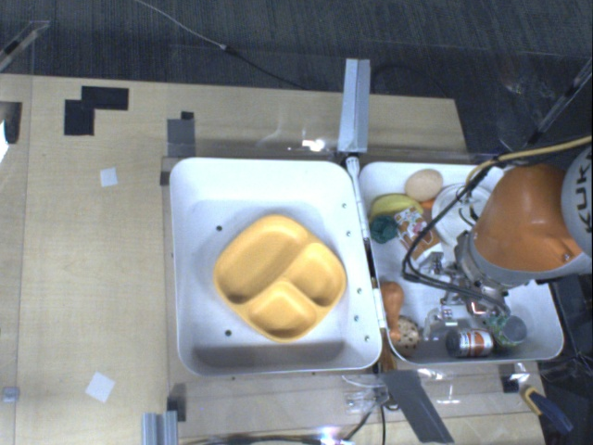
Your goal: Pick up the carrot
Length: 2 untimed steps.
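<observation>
The bench (83, 276) looks like pale matt wood. Both bins (199, 202) are smooth white plastic, faintly glossy — the yellow divided plate (281, 274) likewise. The arm's orange band (528, 221) shines; the carrot (393, 298) looks smooth — dull orange.

Robotics lab test cell. Pale wooden bench (83, 276) with black marker patches (93, 108), two shallow white plastic bins (185, 276) clamped by grey aluminium brackets (354, 105), loose black cables (185, 26), grey-and-orange industrial arm (528, 221) over the right bin.
</observation>
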Each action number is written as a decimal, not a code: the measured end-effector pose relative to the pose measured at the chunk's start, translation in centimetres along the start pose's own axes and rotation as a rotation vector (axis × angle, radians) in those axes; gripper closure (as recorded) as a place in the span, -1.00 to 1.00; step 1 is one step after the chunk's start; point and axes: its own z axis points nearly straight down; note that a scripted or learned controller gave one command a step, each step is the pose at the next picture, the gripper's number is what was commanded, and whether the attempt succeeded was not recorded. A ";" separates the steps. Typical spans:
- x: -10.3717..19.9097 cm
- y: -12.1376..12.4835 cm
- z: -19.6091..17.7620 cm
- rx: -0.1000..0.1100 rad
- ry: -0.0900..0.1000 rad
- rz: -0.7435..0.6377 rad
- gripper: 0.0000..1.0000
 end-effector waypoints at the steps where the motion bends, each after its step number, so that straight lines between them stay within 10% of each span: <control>1: 0.5 -1.9 0.0 -0.001 0.001 -0.022 -1.00; 2: 0.5 -1.9 0.0 -0.001 0.001 -0.022 -1.00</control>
